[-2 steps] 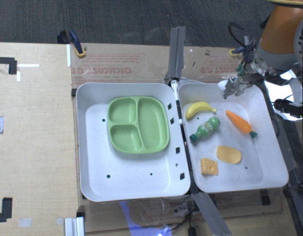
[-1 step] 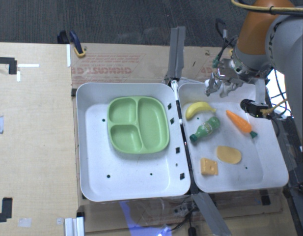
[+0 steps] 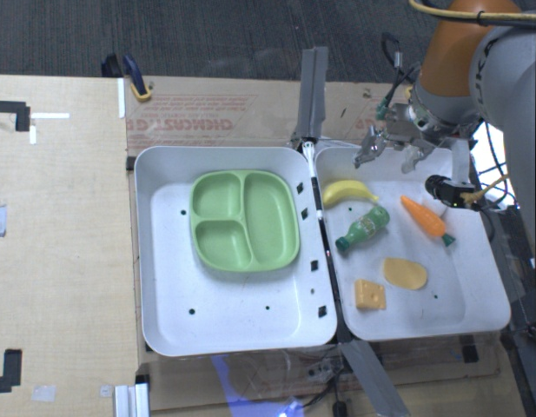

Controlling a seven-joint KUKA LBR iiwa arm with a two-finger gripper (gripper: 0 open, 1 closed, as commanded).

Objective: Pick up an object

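Note:
In the right bin (image 3: 476, 307) lie a yellow banana (image 3: 349, 192), a green bottle (image 3: 363, 228), an orange carrot (image 3: 423, 216), a yellow cheese wedge (image 3: 369, 294) and a pale yellow chip-like piece (image 3: 405, 274). My gripper (image 3: 391, 150) hangs over the bin's far edge, above and behind the banana. Its two fingers stand apart, open, with nothing between them. The grey arm with its orange band comes in from the upper right.
The left bin (image 3: 163, 302) holds a green divided plate (image 3: 245, 221). A grey divider post (image 3: 313, 94) stands between the bins at the back. A black cable and connector (image 3: 450, 191) hang near the carrot at the right.

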